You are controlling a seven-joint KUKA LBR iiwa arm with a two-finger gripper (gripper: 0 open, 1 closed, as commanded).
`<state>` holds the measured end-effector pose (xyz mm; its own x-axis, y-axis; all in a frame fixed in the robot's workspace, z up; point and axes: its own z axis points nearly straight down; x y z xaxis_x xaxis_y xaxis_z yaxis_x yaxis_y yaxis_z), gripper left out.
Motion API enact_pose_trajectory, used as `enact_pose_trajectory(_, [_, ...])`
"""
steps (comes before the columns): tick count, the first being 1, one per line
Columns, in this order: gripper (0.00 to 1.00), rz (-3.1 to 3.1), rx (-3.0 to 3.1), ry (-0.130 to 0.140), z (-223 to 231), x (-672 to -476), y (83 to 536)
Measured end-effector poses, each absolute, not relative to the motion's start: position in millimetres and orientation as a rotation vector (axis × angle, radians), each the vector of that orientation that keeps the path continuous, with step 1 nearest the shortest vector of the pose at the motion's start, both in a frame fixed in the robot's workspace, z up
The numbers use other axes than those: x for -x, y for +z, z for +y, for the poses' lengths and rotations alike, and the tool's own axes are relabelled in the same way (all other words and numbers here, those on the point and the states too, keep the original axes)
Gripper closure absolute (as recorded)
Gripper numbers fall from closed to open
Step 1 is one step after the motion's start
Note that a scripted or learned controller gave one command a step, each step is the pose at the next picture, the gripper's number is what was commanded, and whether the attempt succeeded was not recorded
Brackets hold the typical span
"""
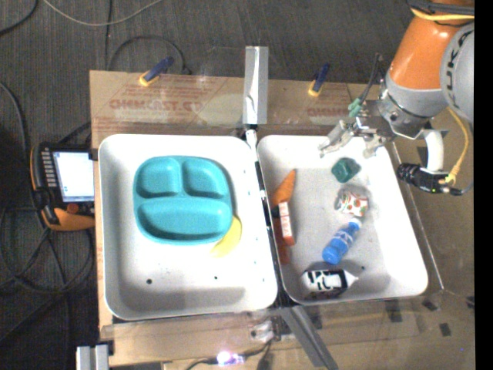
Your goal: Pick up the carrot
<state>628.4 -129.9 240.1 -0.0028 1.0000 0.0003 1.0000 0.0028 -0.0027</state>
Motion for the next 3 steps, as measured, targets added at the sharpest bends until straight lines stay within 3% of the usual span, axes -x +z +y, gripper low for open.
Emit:
enact_pose_trajectory(1, [0.00,-2.321,2.116,0.003,-99,-647.8,98])
enact_pose_trajectory(2, [1.00,-2.319,2.114,0.000,-98,-647.5,106])
enact_pose_trajectory(3, [1.00,-2.343,2.091,0.001,-54,-606.0,194])
